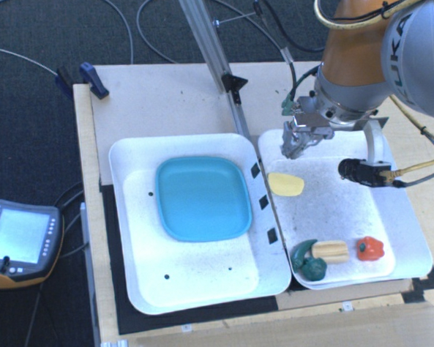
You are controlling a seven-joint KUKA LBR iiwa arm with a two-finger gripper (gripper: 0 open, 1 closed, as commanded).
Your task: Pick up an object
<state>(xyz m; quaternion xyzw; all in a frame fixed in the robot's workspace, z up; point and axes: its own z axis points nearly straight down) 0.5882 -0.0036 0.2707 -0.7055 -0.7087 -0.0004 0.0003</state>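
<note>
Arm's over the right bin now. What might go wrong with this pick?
The hand sits above the yellow piece, which lies flat and close to the bin wall, so it may slip or get pushed away. The green, tan and red toys are bunched together.

Dark letters "UK" on the grey arm (414, 40) at the top right edge, rest of the word cut off, nothing else clear enough to read, handheld screen (19, 236) too blurry

I see bright, even overhead light — soft glare on the two shallow white plastic bins (131, 211), faint shadows, slightly soft focus throughout.
</note>
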